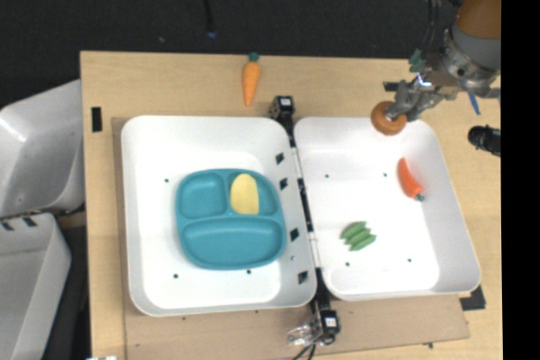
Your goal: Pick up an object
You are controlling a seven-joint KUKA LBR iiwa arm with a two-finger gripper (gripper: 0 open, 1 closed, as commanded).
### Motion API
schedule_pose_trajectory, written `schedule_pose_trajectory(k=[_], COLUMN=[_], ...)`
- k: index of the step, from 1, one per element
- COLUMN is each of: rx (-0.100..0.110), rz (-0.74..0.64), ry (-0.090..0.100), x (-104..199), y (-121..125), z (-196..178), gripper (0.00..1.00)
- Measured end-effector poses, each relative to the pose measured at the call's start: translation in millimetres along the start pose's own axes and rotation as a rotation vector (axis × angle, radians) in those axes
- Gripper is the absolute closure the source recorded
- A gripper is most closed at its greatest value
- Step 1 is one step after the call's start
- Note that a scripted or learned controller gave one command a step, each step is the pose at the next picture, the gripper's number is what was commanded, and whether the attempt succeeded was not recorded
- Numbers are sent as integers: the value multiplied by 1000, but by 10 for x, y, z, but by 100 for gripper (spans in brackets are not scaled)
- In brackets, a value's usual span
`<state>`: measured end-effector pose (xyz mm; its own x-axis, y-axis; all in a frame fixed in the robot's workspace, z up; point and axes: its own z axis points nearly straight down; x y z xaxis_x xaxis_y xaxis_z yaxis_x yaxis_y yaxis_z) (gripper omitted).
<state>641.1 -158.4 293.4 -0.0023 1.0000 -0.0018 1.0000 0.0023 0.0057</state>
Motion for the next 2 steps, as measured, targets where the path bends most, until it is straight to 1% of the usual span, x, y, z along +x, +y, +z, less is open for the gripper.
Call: schedule_pose_trajectory(k=[1, 2], rx=[6, 6], rz=[-4, -3], ry=[2, 3], x=[596, 1083], y=[18, -2], z=[85, 99], gripper=[100, 100])
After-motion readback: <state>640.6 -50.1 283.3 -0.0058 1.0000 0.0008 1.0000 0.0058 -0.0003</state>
